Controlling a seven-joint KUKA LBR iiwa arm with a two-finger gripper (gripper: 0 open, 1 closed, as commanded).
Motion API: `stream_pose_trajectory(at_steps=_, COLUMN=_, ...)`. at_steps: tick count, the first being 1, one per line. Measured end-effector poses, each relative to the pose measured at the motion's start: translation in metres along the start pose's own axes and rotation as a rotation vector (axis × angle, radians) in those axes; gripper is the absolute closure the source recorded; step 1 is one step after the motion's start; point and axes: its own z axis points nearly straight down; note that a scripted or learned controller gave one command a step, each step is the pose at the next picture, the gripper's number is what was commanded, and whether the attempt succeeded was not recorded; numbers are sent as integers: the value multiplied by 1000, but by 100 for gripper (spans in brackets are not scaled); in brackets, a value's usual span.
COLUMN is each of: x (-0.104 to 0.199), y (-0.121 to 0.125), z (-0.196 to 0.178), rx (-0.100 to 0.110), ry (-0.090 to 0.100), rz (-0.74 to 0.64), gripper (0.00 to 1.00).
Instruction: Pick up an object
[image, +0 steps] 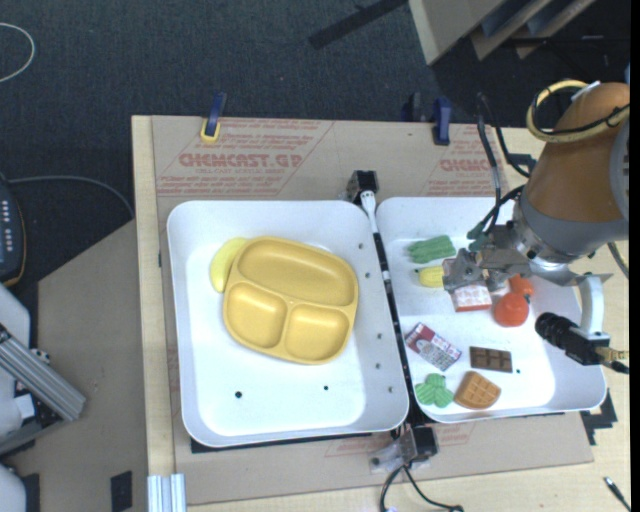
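Hovering low in the right bin (560, 395), the pincer (472, 272) sits directly over a red-and-white packet (472, 297), touching or just above it; grip state cannot be told. 1 orange-red ball (511, 309) lies just beside.

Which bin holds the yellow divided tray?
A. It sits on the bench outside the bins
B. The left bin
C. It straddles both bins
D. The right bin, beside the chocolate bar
B: the yellow divided tray lies wholly inside the left bin, apart from the small food toys in the right bin.
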Motion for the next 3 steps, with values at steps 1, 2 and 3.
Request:
stream_pose_trajectory(at_steps=1, x=-8, y=14, z=-8, rx=-5, ry=-3, rz=2, gripper=100)
stream_pose_trajectory(at_steps=2, x=-10, y=8, z=-1, rx=1, ry=-1, rz=4, gripper=100)
stream_pose_trajectory(at_steps=3, x=-4, y=1, z=-20, rx=-5, ry=-2, rz=2, gripper=100)
